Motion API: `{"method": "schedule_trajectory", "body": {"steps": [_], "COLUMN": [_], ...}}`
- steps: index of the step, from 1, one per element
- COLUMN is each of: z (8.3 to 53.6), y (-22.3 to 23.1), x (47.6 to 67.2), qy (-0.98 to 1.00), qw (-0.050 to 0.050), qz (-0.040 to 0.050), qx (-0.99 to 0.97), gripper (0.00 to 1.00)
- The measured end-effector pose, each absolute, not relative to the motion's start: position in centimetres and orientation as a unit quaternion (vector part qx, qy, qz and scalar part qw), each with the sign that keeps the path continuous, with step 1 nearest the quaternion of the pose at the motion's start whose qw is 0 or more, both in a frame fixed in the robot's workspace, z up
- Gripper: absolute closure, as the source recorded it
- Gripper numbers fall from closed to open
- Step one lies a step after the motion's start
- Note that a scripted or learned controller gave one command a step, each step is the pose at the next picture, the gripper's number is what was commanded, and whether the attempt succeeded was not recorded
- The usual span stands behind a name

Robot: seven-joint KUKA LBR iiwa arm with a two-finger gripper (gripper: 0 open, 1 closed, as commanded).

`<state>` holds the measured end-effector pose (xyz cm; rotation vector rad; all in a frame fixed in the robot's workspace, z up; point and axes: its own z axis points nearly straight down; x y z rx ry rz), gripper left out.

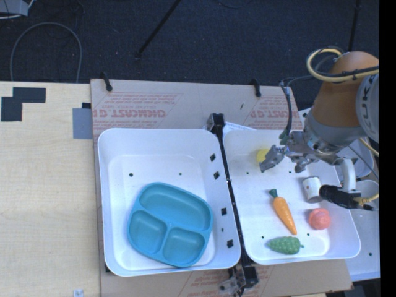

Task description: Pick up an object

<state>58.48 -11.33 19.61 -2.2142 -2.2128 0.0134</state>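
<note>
My gripper [270, 161] hangs low over the back left part of the right bin [250, 228], at the end of the grey arm with the orange band [346, 88]. A small yellow object [262, 154] lies right beside it, partly hidden by it. An orange carrot [284, 211] lies in the middle of that bin. In front of the carrot sits a green knobbly object [284, 245]. A pink-red round object [319, 218] and a white cylinder [310, 187] lie toward the bin's right side.
The left bin [114, 166] holds a blue divided plate [169, 223]. A black divider [226, 190] runs between the bins. Cables and a black part of the arm [346, 196] reach over the right bin's right edge.
</note>
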Motion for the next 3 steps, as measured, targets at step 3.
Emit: {"method": "schedule_trajectory", "body": {"steps": [3], "z": [8.6], "y": [-11.5], "x": [57.9], "qy": [-0.707], "qw": [0.004], "qz": [0.0023], "qx": [-0.707], "gripper": [0.0]}}
